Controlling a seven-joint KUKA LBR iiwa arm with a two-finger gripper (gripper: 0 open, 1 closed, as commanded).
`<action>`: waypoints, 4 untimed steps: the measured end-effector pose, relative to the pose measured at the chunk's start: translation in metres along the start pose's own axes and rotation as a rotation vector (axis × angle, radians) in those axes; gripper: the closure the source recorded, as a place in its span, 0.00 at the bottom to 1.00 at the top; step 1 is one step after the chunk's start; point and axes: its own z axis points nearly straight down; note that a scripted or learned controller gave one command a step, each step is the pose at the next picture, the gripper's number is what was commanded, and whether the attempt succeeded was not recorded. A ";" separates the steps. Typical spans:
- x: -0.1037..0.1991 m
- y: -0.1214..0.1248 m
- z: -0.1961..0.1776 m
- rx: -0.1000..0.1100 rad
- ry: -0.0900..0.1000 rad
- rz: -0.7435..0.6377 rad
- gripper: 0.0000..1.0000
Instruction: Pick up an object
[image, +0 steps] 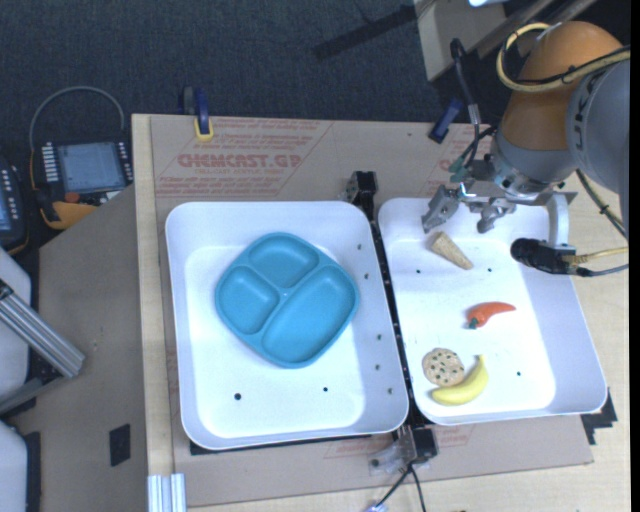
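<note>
While the gripper hangs over the upper part of the right bin, its fingers stand spread apart with nothing between them. No object is lifted; judged from this, the pick is not yet made. Nearest candidate: a tan wedge, lying on the bin floor just below the fingertips, apart from them. Lower in the same bin lie a red pepper, a cookie and a banana. A blue divided plate occupies the left bin. Gripper height above the floor is hard to judge.
</note>
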 end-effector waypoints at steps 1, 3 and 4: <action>-0.007 -0.004 0.061 0.002 0.000 0.001 0.00; -0.006 -0.004 0.081 -0.007 -0.001 0.001 1.00; -0.006 -0.007 0.018 -0.015 -0.003 0.000 1.00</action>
